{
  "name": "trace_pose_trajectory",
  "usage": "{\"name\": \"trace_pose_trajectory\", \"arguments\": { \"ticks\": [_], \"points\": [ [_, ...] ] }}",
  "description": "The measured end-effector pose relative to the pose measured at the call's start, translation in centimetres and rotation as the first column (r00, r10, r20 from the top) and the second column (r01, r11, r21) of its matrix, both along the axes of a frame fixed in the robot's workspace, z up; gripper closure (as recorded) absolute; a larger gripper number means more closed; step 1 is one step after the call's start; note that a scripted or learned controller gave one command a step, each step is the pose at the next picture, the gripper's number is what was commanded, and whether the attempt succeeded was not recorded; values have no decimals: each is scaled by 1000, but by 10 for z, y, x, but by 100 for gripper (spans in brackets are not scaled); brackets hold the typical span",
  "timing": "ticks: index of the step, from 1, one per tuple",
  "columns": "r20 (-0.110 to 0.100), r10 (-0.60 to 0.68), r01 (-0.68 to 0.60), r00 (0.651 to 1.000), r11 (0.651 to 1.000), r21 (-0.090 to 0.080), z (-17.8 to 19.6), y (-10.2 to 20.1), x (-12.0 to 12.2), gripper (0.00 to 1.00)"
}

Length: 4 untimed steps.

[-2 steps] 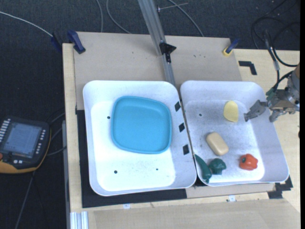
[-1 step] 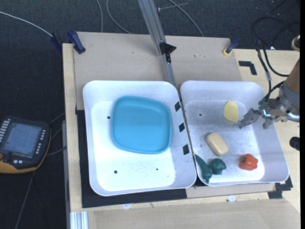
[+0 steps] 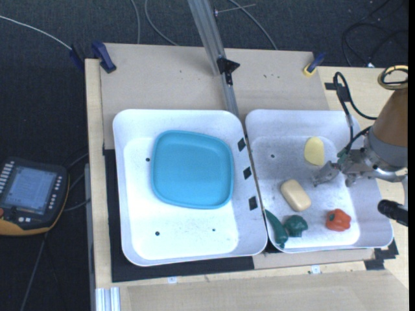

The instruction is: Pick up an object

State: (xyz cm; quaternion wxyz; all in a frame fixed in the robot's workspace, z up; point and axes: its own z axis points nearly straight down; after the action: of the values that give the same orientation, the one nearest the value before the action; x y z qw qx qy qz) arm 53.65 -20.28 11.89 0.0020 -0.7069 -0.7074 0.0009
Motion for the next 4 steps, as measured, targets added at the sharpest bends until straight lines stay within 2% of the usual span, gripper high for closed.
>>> {"name": "trace_pose_trajectory", "arguments": {
  "ticks": [1,4],
  "points": [
    [6,0,0,1000,1000,-2,13,-1,1,100],
    [8,0,0,1000,1000,-3,145,9,1,100]
  ]
}}
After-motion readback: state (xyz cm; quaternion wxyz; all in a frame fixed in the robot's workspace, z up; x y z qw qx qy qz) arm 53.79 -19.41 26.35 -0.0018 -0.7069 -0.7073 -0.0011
